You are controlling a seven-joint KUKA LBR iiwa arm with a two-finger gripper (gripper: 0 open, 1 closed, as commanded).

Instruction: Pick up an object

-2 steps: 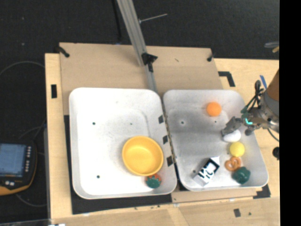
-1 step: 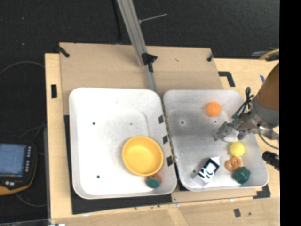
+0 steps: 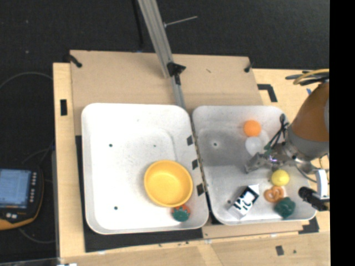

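In the right bin [image 3: 222,126] lie an orange ball [image 3: 252,128], a pale whitish ball [image 3: 254,145], a yellow ball [image 3: 280,177], an orange ring-shaped piece [image 3: 274,193], a dark green object [image 3: 285,207] and a black-and-white box [image 3: 244,201]. My gripper [image 3: 259,162] reaches in from the right and hangs low over the bin, just below the whitish ball and left of the yellow ball. The left bin [image 3: 122,132] holds a yellow bowl [image 3: 168,182] and a small green and red object [image 3: 181,213] at the front.
A slanted metal pole [image 3: 158,35] rises behind the bins. A handheld pendant with a blue screen [image 3: 18,195] lies at the far left. The arm's orange band [image 3: 310,118] stands over the right bin's right edge.
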